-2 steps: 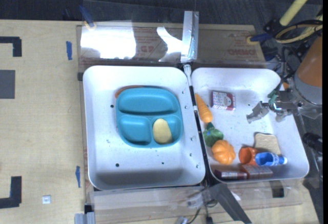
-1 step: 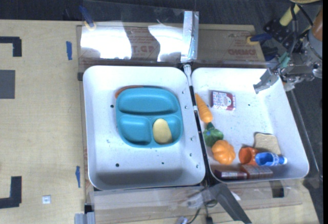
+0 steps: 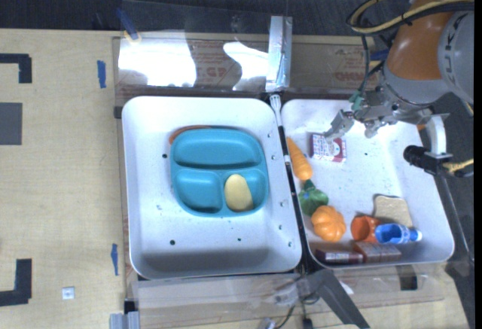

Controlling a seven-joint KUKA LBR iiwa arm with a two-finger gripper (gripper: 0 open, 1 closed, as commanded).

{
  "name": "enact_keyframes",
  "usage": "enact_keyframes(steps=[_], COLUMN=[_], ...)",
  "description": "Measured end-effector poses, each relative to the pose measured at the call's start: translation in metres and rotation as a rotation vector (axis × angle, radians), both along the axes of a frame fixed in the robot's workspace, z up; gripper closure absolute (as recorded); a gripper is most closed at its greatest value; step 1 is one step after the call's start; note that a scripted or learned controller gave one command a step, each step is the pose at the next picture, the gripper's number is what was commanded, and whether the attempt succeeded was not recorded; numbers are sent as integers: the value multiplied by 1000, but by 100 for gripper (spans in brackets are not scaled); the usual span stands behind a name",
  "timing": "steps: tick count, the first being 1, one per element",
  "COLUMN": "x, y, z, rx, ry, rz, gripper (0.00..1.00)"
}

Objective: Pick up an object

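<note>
Nearby, the right bin (image 3: 440,241) crowds a carrot (image 3: 300,160), pumpkin (image 3: 328,222), bread slice (image 3: 392,208) and blue bottle (image 3: 396,233) along its lower side. How far the claw (image 3: 354,120) is spread I cannot tell. The small pink-and-white packet (image 3: 328,147) lies just below and left of it.

A pale wooden bench (image 3: 60,192) bears two white bins (image 3: 151,192) side by side.

Two bins are sitting side by side on the desk (image 3: 53,192). The left bin (image 3: 143,245) is holding a divided tray (image 3: 218,169) with an egg (image 3: 238,192) lying in its right compartment. In the right bin (image 3: 429,241), a carrot (image 3: 299,159) is lying along the left wall, a packet (image 3: 328,147) just beside it, and a pumpkin (image 3: 328,222), cup (image 3: 362,227), bottle (image 3: 395,234) and bread slice (image 3: 392,208) are clustering along the near edge.
</note>
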State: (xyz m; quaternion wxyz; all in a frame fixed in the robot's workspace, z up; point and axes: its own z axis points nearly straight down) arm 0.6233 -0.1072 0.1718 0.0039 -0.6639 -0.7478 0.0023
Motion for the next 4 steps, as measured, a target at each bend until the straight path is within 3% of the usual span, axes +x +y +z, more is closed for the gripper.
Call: enact_keyframes(steps=[1,2,3,4], x=[19,24,0,0], y=[-7,-7,-32,-32], z=[-76,-62,-51,-51], rx=[-3,-5,-1,-1], ry=[-27,-43,-11,-11], rz=[36,36,260,260], gripper=[0,100,100,0])
